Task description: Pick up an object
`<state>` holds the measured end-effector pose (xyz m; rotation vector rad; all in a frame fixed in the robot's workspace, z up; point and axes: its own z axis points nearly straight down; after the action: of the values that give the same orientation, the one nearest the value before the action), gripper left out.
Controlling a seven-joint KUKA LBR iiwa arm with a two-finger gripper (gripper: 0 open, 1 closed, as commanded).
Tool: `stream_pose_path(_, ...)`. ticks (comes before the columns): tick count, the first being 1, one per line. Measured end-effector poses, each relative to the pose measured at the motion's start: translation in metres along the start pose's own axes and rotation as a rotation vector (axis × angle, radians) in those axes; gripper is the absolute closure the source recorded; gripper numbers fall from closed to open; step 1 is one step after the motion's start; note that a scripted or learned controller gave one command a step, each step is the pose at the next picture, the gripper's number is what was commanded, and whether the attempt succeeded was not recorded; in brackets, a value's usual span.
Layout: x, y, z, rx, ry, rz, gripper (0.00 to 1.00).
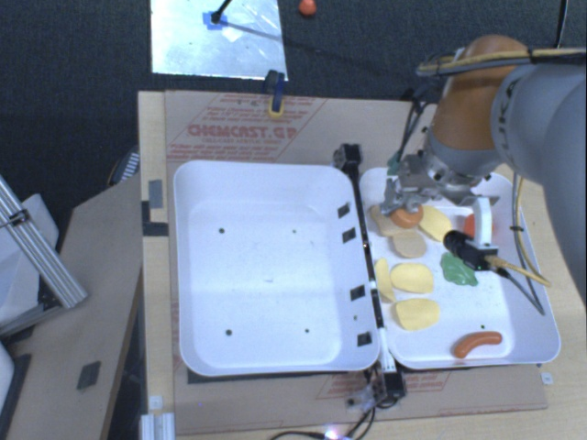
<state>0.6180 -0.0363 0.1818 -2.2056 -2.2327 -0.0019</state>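
— What lies lowest in the frame?
— A sausage, in the lower right corner of the right bin.

— And the thing at the gripper?
— An orange piece, in the upper left part of that same bin. The gripper hangs right over it, touching it or nearly so. I cannot tell whether the gripper is clasped or released, and the piece is not clearly in its grasp.

— What's around the orange piece?
— A yellow slice lies just to its right and a beige slice just below it. A red bit lies further right. A green leaf sits lower, toward the bin's middle. Left of the leaf there's a middle slice, a lower slice and an edge slice against the bin's left wall, all yellow.

— Beyond that?
— The left bin sits alongside, to the left. Both bins are on cardboard. A foil sheet lies in the upper left of the frame, and a small ball is near the top centre.
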Motion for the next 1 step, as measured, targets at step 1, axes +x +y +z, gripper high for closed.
stream_pose_path(1, 0.0332, 0.0534, -0.0039, -0.008, -0.002, 0.005, 1.00)
